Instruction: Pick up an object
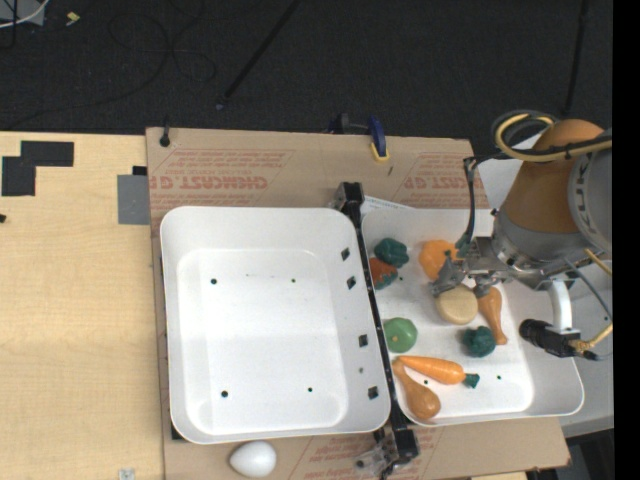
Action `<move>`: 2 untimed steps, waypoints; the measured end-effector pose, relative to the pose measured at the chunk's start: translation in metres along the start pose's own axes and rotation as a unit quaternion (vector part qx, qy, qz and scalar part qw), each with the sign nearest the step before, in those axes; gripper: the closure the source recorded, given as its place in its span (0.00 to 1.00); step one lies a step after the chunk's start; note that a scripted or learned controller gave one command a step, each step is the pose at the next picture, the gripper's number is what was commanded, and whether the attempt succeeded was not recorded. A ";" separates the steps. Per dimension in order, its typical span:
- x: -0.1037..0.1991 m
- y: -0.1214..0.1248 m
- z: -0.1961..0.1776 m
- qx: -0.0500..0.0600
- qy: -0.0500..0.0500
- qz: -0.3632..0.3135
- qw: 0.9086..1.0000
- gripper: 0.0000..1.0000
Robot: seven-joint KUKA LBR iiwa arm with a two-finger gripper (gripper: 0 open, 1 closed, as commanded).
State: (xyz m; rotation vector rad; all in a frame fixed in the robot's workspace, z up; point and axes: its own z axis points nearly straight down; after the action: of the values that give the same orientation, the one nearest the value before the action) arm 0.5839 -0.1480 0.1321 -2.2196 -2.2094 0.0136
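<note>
Cream ball (pixel 458 306) just beneath end effector (pixel 466 280)

Bench (pixel 70 298): light wood | cardboard sheet (pixel 260 173): flat on bench, right of bare wood | left bin (pixel 265 323): on cardboard | right bin (pixel 520 388): touching left bin's right side | white egg (pixel 252 458): on cardboard, just below left bin's front rim

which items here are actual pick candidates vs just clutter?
Pick candidates, in the right bin: cream round piece under the gripper, carrot, green ball, teal pieces, pear-shaped gourd.

Lying about: white egg outside the bins, blue clamp, left bin.
</note>
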 end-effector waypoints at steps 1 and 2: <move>0.055 0.052 -0.014 -0.007 0.000 -0.005 1.000 1.00; 0.026 0.058 -0.260 -0.015 -0.003 -0.003 1.000 1.00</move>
State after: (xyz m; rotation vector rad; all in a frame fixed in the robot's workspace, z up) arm 0.6454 -0.1223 0.3910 -2.2301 -2.2347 -0.0135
